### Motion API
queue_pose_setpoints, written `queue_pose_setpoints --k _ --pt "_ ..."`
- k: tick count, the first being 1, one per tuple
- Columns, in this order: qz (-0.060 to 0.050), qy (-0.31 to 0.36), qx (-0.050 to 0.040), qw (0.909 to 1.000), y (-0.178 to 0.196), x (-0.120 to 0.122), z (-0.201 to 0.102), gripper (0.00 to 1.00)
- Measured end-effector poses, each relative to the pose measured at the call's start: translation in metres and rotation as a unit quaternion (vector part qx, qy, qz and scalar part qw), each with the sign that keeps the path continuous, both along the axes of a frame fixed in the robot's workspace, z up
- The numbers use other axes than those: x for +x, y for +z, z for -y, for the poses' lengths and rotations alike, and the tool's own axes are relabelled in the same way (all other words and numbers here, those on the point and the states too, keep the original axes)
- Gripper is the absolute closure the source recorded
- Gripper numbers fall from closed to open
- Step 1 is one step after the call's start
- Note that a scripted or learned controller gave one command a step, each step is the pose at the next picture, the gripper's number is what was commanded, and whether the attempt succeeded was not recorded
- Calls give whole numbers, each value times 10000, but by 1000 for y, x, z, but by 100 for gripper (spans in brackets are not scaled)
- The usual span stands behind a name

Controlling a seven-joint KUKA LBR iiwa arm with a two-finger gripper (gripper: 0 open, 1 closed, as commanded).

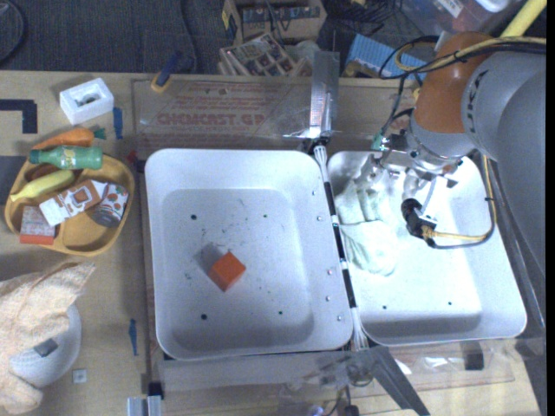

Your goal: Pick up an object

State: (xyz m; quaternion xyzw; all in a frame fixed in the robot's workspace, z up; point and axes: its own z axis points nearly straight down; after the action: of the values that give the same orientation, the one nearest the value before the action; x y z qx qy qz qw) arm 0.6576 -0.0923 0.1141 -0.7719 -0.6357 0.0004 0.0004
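Hovering low over the pale cloth (pixel 368 232) in the right bin (pixel 451 319), gripper (pixel 381 176) grip unreadable, orange block (pixel 229 269) far left.

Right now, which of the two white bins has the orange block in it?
The left bin. The orange block lies on its floor, while the right bin holds a pale crumpled cloth under the gripper.

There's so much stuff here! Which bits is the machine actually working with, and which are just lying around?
Part of the job:
gripper
pale cloth
orange block
left bin
right bin

Just lying about:
yellow bowl of toy food
green bottle
small white box
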Motion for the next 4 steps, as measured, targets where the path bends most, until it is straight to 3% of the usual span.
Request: queue_pose_setpoints --k 1,2,3,4 --pt "33 1194 -8 9928 -25 11 27 0" --pt "27 1795 -5 9838 -25 11 6 0" --pt "32 1460 -13 9893 -5 10 36 0" --pt "36 2116 -9 9774 -25 -9 20 0"
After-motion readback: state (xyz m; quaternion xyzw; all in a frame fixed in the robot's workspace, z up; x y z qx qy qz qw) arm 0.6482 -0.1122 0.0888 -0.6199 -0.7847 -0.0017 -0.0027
